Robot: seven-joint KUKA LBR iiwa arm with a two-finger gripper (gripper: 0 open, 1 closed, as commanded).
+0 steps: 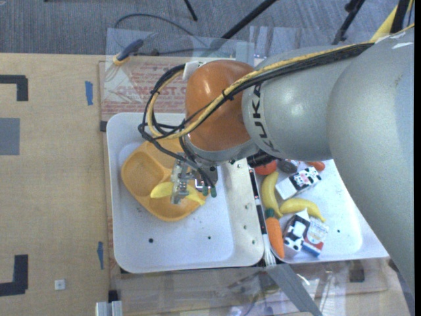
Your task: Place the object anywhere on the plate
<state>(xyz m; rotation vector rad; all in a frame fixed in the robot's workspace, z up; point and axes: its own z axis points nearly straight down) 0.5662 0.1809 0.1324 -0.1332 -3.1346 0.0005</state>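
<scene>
1. Reaches in from the right: grey arm point(316, 104), orange band point(214, 110) above the wrist, gripper point(179, 191) hanging low over the left bin point(171, 249).
2. Points the gripper down at the right-hand part of the orange plate point(137, 170), probably because the task ends there: anywhere on the plate counts, so no finer aim needed.
3. Looks like the placing step itself, either just at release or just short of it.
4. Cannot tell whether the gripper is clamped or let go; too small and too cluttered with cable at the tool to read.
5. Finds the task's thing, a small yellow object point(160, 191), right against the gripper's left side and within the plate's outline.
6. Cannot say whether the yellow object rests on the plate or hangs just above it, since the slanted view gives no clear gap or shadow.
7. Left bin: holds the plate, set toward the upper left, with bare white floor around it.
8. Plate: shows a raised divider and at least two hollows; carries nothing visible other than the yellow object.
9. Right bin point(352, 239): keeps the spare items, partly hidden under the arm.
10. Counts there two bananas point(270, 195), a carrot point(276, 237) along the dividing wall, two black-and-white patterned boxes point(297, 232), and something red point(266, 168) near the top.
11. Calls next, as a judgement, for a clean release and a straight lift, so that the object is not dragged off the rim.
</scene>
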